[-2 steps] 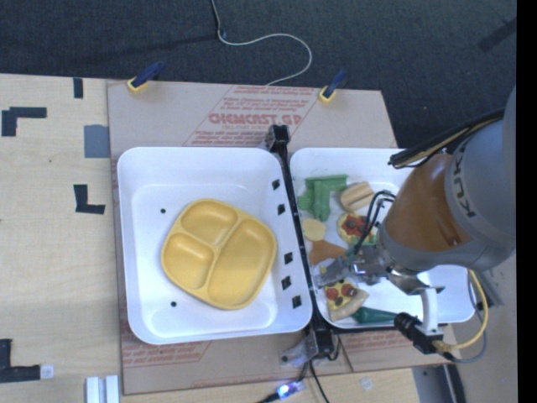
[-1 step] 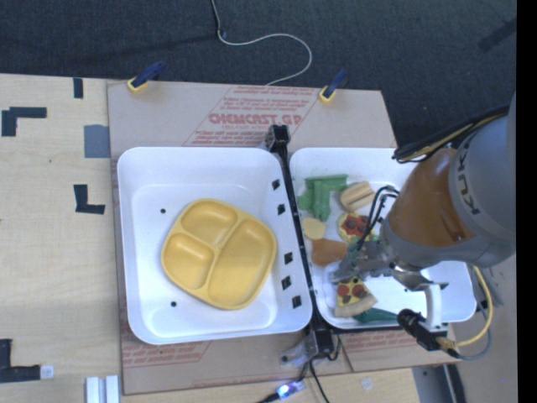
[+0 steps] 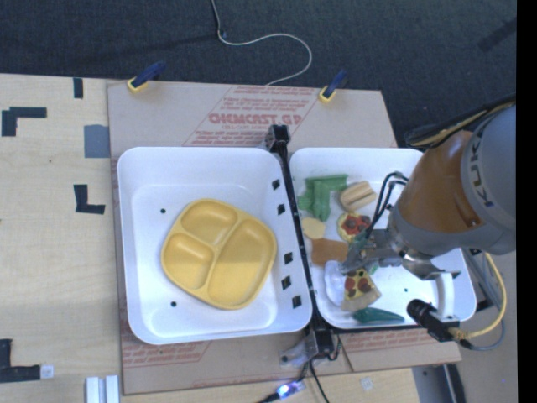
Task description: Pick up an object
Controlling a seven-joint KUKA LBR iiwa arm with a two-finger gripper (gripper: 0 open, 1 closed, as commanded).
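My gripper (image 3: 359, 257) hangs low over the middle of the right bin (image 3: 436, 305), at the end of the grey and orange arm (image 3: 445, 200). Toy food lies around it. A pizza slice (image 3: 362, 286) sits just below it, a brown flat piece (image 3: 329, 250) to its left and a red and yellow piece (image 3: 353, 223) just above it. Farther back are a tan bun (image 3: 357, 196), a green vegetable (image 3: 320, 193) and a pale yellow disc (image 3: 313, 227). A dark green piece (image 3: 378, 315) lies by the front wall.
The left bin (image 3: 138, 225) holds a yellow divided plate (image 3: 220, 253). A black divider (image 3: 289, 225) runs between the two bins. Both stand on a cardboard sheet (image 3: 252, 116) held by clamps at the back. A cable (image 3: 260, 40) trails behind it.
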